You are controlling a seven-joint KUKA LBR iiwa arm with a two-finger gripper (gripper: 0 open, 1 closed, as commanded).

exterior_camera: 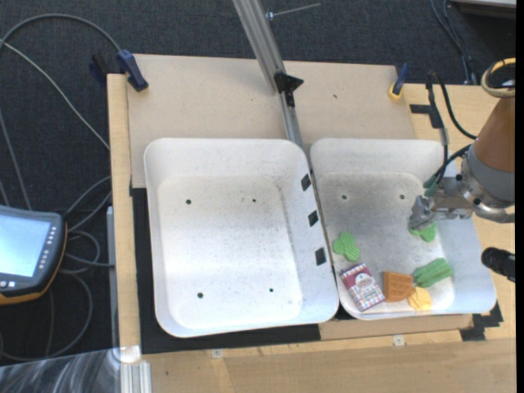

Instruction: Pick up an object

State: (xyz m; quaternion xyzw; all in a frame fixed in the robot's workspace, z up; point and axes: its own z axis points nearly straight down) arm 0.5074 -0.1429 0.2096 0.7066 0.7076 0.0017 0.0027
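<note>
My gripper hangs low over the right side of the right bin, reaching in from the right. A small green piece lies directly under and just in front of it; whether they touch is unclear. Toward the bin's front edge lie a larger green ridged object, an orange block, a yellow piece and a red-and-white packet. Another green piece rests near the bin's left wall.
The left bin sits beside the right one, separated by a ridge with black clips. A metal pole slants down from the top to the bins' junction. Cables run along the bench's right edge.
</note>
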